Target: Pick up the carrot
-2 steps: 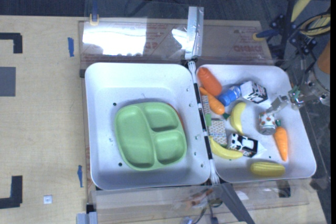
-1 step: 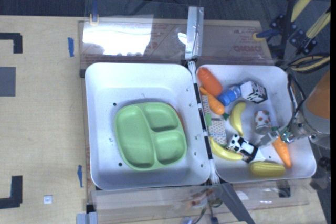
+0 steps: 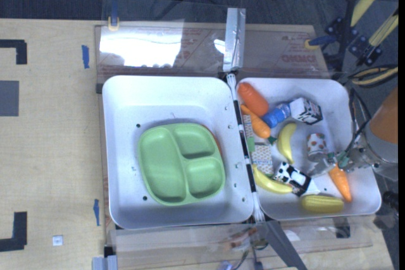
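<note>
Carrot (image 3: 340,183) lies in right bin (image 3: 364,136), near its right wall, tip pointing toward front-right corner, leafy end up-left. Gripper (image 3: 338,164) sits right at carrot's top end; looks to be touching it, but jaw state not readable at this res. – cannot tell if spread or closed, or whether carrot is between them. Just below carrot: yellow corn-like piece (image 3: 322,202). Left of the jaws: black/white cow toy (image 3: 292,176) on a banana (image 3: 271,181); second banana (image 3: 286,141) farther up-left. Beyond those, an orange veg (image 3: 253,98), blue item (image 3: 276,116), b/w carton (image 3: 306,110). Well left of the jaws: left bin (image 3: 126,110) w/ green divided plate (image 3: 182,162).
</note>
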Robot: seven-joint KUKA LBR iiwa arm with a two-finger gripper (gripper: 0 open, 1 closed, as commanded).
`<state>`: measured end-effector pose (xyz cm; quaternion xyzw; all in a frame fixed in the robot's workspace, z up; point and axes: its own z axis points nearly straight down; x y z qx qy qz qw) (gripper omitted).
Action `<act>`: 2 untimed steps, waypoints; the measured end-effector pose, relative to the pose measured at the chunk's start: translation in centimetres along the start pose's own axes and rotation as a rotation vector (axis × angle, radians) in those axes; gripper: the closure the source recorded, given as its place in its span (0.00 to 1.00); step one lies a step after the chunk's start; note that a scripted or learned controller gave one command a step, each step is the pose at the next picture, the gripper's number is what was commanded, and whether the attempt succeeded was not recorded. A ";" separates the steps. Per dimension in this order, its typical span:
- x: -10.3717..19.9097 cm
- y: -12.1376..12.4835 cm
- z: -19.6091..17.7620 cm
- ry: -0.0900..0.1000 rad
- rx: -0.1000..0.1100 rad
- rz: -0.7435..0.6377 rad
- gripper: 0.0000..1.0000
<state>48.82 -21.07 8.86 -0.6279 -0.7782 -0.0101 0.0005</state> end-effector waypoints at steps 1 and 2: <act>-0.5 -0.3 -0.9 -0.012 0.001 0.007 1.00; 0.5 4.5 -11.9 -0.016 0.014 0.133 1.00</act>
